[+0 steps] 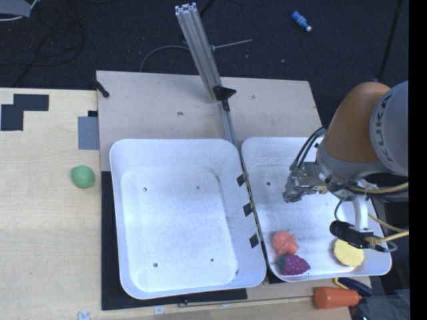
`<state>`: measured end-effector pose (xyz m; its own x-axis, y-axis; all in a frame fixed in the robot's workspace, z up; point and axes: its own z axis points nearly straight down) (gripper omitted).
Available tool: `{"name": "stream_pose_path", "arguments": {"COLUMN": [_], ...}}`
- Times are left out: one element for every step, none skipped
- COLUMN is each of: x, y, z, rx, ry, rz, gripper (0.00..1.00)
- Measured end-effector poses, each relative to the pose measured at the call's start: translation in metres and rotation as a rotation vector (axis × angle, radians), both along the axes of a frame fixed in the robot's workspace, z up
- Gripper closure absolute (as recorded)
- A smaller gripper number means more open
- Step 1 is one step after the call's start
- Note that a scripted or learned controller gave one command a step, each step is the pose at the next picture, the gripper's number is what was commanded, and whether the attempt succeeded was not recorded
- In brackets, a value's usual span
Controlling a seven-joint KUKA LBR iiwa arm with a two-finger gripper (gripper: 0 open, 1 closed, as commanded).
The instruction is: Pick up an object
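While the arm reaches in from the right, these lines give the scene.

Arm: grey, with an orange band (357,122) above the wrist, over the right bin (267,159).

Tool: the tool (291,193) hangs over the middle of the right bin, above bare white floor; whether it is released or clenched I cannot tell, and nothing shows between its tips.

Orange-pink object: the orange-pink object (285,241) lies near the front of the right bin, toward its left wall, apart from the tool.

Purple object: the purple object (294,265) lies just in front of the orange-pink one, touching or nearly touching it.

Yellow object: the yellow object (349,253) lies at the front right corner of the right bin, partly under a black part of the arm's cabling.

Left bin: the left bin (127,159) stands beside the right bin, the rims meeting.

Table: the table (40,179) carries a green ball (83,177) left of the left bin.

Orange item: the orange item (337,297) lies in front of the right bin, outside it.

Metal post: the metal post (200,49) slants up behind the bins.
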<state>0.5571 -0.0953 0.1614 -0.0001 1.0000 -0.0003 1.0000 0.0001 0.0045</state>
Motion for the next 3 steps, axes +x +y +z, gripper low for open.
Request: {"name": "stream_pose_path", "arguments": {"x": [0.004, 0.008, 0.0], "y": [0.002, -0.006, 0.043], "z": [0.042, 0.088, 0.075], "rx": [0.0, 0.0, 0.001], "ry": [0.001, 0.001, 0.006], "rz": [-0.001, -0.002, 0.003], "gripper": [1.0, 1.0, 1.0]}}
